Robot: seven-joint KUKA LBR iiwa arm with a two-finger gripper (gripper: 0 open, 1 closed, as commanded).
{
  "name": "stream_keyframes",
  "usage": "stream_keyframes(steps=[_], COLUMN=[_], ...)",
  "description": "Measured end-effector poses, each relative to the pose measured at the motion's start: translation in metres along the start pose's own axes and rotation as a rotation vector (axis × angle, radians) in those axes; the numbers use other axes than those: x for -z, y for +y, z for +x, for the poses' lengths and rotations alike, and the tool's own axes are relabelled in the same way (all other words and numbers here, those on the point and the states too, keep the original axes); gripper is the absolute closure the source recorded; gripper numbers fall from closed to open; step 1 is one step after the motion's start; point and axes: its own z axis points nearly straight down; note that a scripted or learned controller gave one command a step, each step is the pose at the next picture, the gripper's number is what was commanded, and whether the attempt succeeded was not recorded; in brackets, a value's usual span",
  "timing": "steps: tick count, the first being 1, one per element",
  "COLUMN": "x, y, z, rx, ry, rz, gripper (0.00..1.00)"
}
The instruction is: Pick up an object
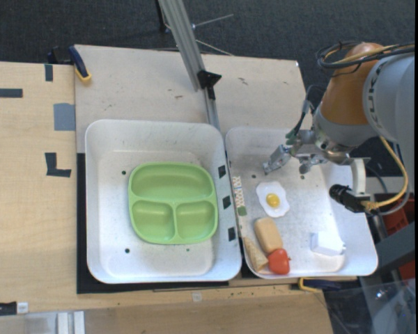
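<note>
The arm (366,92) reaches in from the right, and its gripper (290,157) hangs over the upper part of the right bin (355,256). Its two fingers are spread apart with nothing between them, pointing toward the bin's left side. Just below the fingers, apart from them, a toy fried egg (272,200) lies flat on the bin floor. Nearer the front edge sits a tan bread roll (268,234), with a red tomato (279,261) touching its lower end. A small white block (327,243) lies near the bin's front right corner. A strip with print on it (237,195) lies along the bin's left wall; the writing is too small to read. The left bin (111,256) holds a green divided plate (173,202) with three compartments
</note>
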Motion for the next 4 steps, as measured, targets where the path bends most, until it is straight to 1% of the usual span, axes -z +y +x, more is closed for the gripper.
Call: stream_keyframes(steps=[1,2,3,4], x=[-0.060,-0.072,-0.061,0.001], y=[0.002,0.002,0.002,-0.002], z=[-0.007,-0.007,-0.006,-0.007], rx=[0.001,0.001,0.003,0.001], ry=[0.000,-0.001,0.000,0.000], rz=[0.001,-0.006,-0.006,-0.011], gripper=[0.00,0.00,1.00,1.00])
